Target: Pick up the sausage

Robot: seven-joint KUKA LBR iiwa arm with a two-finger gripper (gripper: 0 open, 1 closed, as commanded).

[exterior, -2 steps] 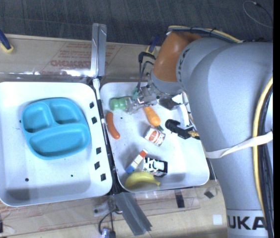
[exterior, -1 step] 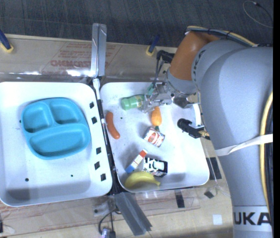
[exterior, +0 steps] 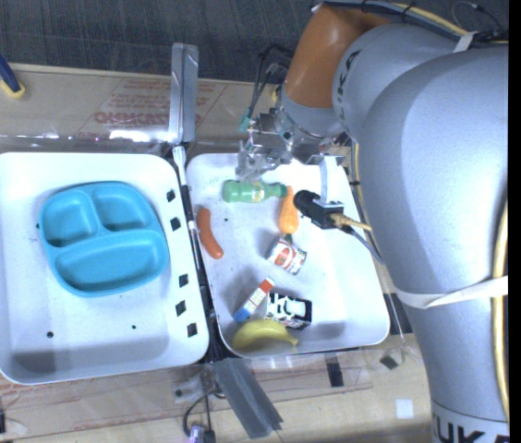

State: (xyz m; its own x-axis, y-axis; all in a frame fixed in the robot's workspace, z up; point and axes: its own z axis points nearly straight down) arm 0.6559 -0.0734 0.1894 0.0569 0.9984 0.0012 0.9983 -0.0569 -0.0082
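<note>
Right bin [exterior: 353, 326]: sausage [exterior: 209, 233] lying centre-left, green bottle [exterior: 253, 191] above, banana [exterior: 262, 335] at bottom. Blue tray [exterior: 103, 236] in left bin [exterior: 2, 340]. Gripper [exterior: 259, 155] over bottle, fingers' state unclear. Brown surface [exterior: 76, 95] behind.

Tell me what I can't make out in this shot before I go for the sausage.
- Gripper, camera view: blurred and seen from above, so whether its fingers are open or shut is unreadable.
- Green bottle: its top end sits under the gripper; contact is unclear.
- Small can and black-and-white packet: labels too small to read.
- Right bin: its right wall is covered by the arm.
- The sausage lies in plain sight by the divider.
</note>
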